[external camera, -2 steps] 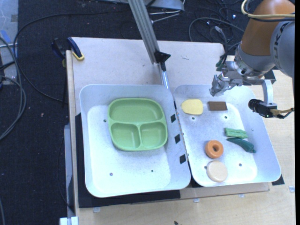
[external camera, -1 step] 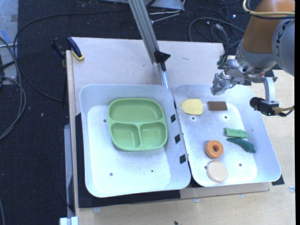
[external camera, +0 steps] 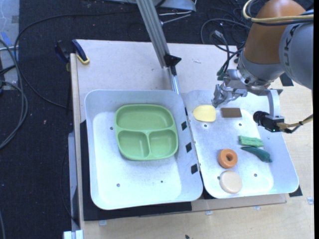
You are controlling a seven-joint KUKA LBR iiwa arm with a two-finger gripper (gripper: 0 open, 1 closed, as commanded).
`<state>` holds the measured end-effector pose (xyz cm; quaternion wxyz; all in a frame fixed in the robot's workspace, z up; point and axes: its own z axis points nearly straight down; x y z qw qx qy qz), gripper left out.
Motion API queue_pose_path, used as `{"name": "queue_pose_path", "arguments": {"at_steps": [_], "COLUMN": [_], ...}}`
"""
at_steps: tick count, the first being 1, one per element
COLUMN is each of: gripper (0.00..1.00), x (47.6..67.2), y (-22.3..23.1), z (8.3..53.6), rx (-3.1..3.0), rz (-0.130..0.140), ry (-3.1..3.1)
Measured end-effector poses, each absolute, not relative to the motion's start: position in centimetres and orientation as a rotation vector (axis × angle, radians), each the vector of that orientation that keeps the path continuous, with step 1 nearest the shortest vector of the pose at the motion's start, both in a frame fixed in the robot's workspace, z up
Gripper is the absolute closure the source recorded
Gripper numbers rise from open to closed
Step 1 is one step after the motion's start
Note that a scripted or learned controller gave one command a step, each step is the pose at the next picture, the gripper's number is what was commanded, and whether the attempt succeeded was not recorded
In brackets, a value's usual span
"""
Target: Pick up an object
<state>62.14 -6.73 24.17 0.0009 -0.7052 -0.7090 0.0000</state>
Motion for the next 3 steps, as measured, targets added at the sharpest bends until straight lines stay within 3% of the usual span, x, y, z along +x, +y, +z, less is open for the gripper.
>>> {"name": "queue_pose_path", "arguments": {"at_steps": [1,3], "gripper": [1.0,1.0], "x": [58.5,54.3], "y": [-2.2,5.6], "z": [23.5,24.0], "rx": [-2.213,-2.211], "rz": [0.003,0.001], "ry": [-2.225,-2.227]}}
